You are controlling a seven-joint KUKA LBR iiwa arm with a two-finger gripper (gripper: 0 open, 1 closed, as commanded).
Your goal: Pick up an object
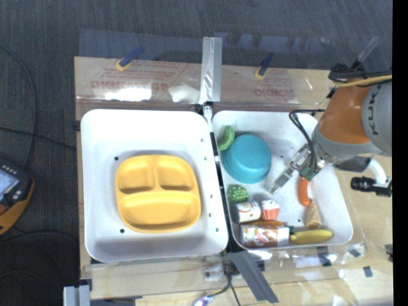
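Two white bins side by side on the desk (95,72). Left bin (95,171): one yellow divided tray (158,192) lying flat near the middle, compartments up.

Right bin (338,215): crowded. Blue bowl (248,158) upside down in the upper left part; a green leafy piece (225,138) touches its upper left rim. Below the bowl, a small green broccoli-like piece (238,193), then a cluster along the lower wall: a cupcake toy (270,208), a labelled bottle (261,234) lying on its side, and a yellow banana (311,236) lying left to right just beside the bottle's end. A tan cone-like piece (313,215) stands near the banana's right part.

Carrot (305,192), orange: right of the bowl, in the bin's right half, long axis running roughly up and down in the view. Which end is the tip cannot be told.

Arm reaches in from the right, orange band over the bin's upper right corner. Gripper (294,171) sits between the bowl and the carrot, close to the carrot's upper end; its fingers (280,182) slant down-left with a gap between them, nothing seen in that gap.
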